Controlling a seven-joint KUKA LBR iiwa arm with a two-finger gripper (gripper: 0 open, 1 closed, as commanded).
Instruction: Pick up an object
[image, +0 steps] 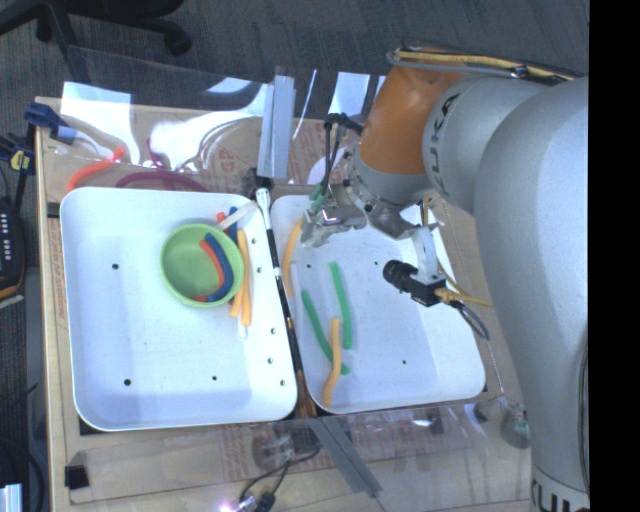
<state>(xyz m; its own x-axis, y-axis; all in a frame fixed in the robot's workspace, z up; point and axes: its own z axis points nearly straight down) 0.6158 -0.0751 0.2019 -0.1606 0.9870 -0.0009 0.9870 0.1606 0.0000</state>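
Nearest the lens, bulking over the right side of the frame: grey arm (530, 250), with the orange band (400, 115) higher up, just above the wrist. Below that band, gripper (322, 215), low over the upper left corner of the right bin (430, 350), close to the divide between the two bins. Open or shut: cannot tell from this angle. Nothing seen held in it.

Judged as early in the task: reach made, pick not yet shown as done. Left to do, on this reading: close on one piece, lift it clear of the bin.

Candidates in the right bin, all lying flat on its floor:
- orange stick (291, 250) along the left wall, just below the gripper and nearest to it
- green stick (340, 290) near the middle
- second green stick (316, 318) just left of that
- second orange stick (334, 362) lower down, crossing the second green stick's lower end

Over in the left bin (90, 330): green bowl (195, 262) with red and blue curved pieces inside, plus orange sticks (241, 295) touching its right rim.

Writing: pale raised lettering on the arm housing (440, 125), seen edge-on, only partly legible, probably the maker's name. Red print on the cardboard (222, 160) behind the bins, too blurred to read.
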